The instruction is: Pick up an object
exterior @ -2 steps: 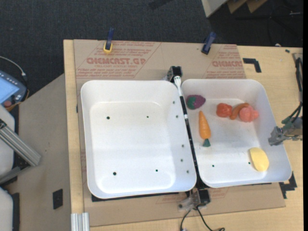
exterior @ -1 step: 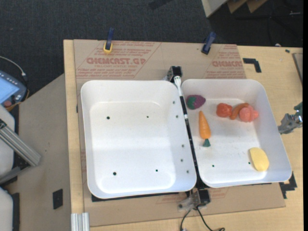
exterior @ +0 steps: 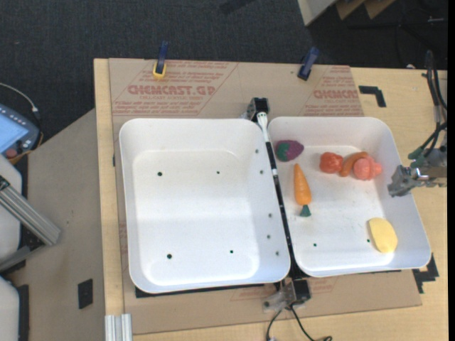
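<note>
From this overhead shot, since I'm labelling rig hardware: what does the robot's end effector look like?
Little of it is in frame: the end effector is a small grey metallic piece at the right bin's outer rim, with thin dark and green cables running up from it toward the frame edge. It is too small to make out any markings.

Bench: a brown board carrying two shallow white bins side by side.
Left bin: bare white floor with a few small dark dots.
Right bin: holds every object.
Purple piece: near the top-left corner.
Carrot: orange, green tip pointing down – just below the purple piece.
Red and orange cluster: rounded pieces touching, upper right.
Yellow piece: lower right, apart from the rest.
Gripper: metal – at the right bin's right rim, above the yellow piece.
Clamps: one yellow-and-blue, one blue, on the board's far edge.
</note>
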Tool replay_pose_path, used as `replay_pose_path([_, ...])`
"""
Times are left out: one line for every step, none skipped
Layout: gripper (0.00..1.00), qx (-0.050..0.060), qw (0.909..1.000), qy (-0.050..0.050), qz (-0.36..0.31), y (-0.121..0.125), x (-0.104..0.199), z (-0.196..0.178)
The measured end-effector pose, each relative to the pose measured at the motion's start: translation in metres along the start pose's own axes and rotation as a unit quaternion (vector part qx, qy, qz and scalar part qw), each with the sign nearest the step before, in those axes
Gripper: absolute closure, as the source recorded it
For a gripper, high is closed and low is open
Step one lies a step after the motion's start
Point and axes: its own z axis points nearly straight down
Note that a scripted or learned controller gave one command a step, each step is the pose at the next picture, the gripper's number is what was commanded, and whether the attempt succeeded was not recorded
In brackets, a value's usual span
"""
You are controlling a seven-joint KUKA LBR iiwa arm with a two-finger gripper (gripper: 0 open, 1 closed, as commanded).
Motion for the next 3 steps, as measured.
replay_pose_path([1.00,0.003,1.0000,0.000,0.004,-0.002,-0.049,0.083])
replay_pose_path([1.00,-0.002,1.0000,-0.002,0.002,0.000,-0.055,0.002])
replay_pose_path([1.00,0.001,1.0000,0.000,0.001,0.000,0.004,-0.009])
